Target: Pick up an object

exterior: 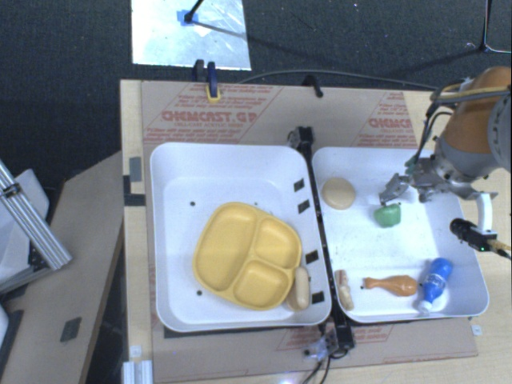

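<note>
gripper: over the right bin, upper right part, reaching in from the right; grey fingertips angle down-left; can't tell if fingers are spread or pressed together, too small and dark; nothing visibly between them
arm: grey, orange band above the wrist, at right edge of view
nearest object: green object, small, rounded, lying on the bin floor just below the fingertips, touching or almost touching, can't tell which
key relation: green object sits directly below and slightly left of the fingertips; it's roughly round, no clear long axis, so approach angle matters little; judgement: likely target, the move needed is a short drop, then a close around it
right bin: also holds a tan round object at upper left, well left of the gripper; an orange drumstick-shaped toy lying long axis left-right near the front wall; a blue bottle tilted at lower right, beside the drumstick; a small tan piece by the left wall
left bin: yellow divided tray with a beige oblong piece at its right edge; well apart from the gripper
task status: nothing lifted yet, judged from all items resting on the bin floors
risk: round green object may roll or squirt out if the fingers land off-centre
</note>
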